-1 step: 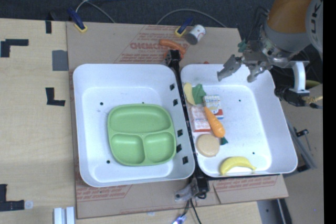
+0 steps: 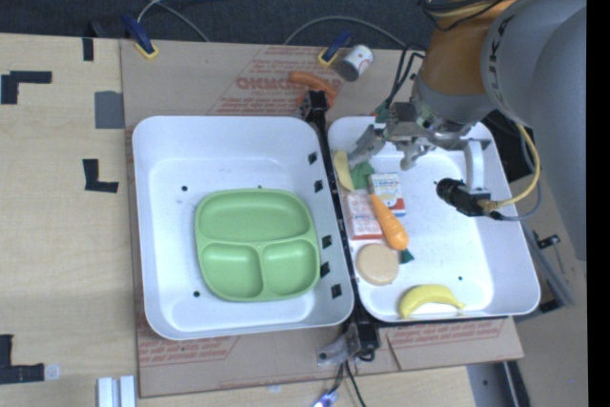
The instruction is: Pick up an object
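Two smooth white bins point(image 2: 162, 205) hold a glossy green tray point(image 2: 255, 243).

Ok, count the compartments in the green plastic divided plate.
3. The green plastic divided plate in the left white bin has one wide compartment across its far side and two smaller ones side by side along its near edge.

tray point(image 2: 255, 243) in left bin point(image 2: 162, 148), banana point(image 2: 429, 299) in right bin point(image 2: 496, 262)

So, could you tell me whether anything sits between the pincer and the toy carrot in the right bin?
Nothing visible does. The pincer hovers at the bin's far end, and the carrot lies nearer the camera, uncovered, beside a small carton.
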